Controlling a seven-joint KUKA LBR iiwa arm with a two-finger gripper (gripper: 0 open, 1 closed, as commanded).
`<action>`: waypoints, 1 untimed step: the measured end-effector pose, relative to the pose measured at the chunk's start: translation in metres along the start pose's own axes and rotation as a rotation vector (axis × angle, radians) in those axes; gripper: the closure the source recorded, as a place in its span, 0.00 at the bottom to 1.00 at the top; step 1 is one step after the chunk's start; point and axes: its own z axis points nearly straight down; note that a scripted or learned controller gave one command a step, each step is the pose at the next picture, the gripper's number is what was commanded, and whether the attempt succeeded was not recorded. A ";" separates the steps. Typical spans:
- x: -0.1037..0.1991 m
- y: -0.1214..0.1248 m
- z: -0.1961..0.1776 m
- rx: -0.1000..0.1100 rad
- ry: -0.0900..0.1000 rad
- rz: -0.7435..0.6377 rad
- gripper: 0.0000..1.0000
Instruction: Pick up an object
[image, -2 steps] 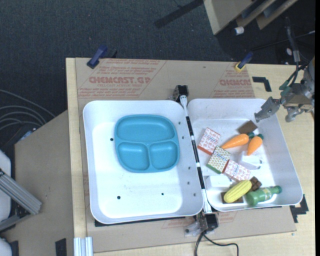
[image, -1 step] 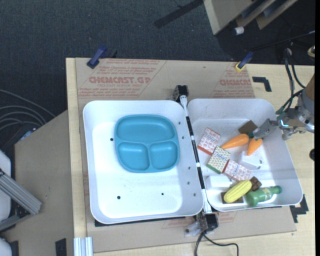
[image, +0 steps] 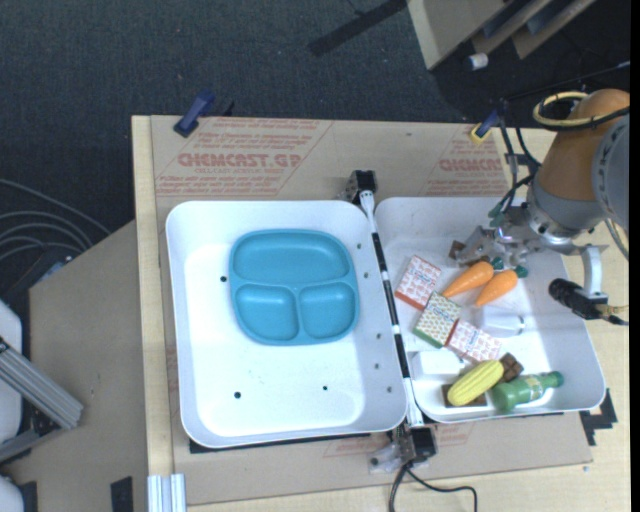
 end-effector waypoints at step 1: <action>0.000 0.001 -0.011 -0.004 -0.002 -0.002 1.00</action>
